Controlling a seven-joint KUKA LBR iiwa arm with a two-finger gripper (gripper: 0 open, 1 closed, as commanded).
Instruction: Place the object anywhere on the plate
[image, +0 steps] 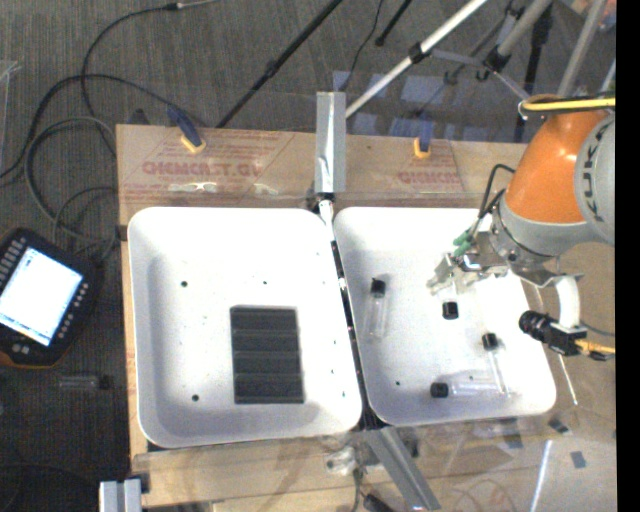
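A black ribbed rectangular plate (266, 353) lies flat in the left bin (160, 300), a little below its middle. In the right bin (410, 235) lie three clear tubes with black caps: one (377, 308) near the left wall, one (468, 385) along the front, and one (493, 362) to its right. A small black piece (450, 310) sits between them. My gripper (447, 276) hangs over the right bin's upper middle, just above that black piece and far from the plate. Nothing shows in its grasp.
The grey and orange arm (560, 190) covers the right bin's far right corner. A black cable connector (545, 328) juts out by the bin's right rim. A tablet (38, 296) rests left of the bench, and a metal post (329, 145) stands behind the bins' divide.
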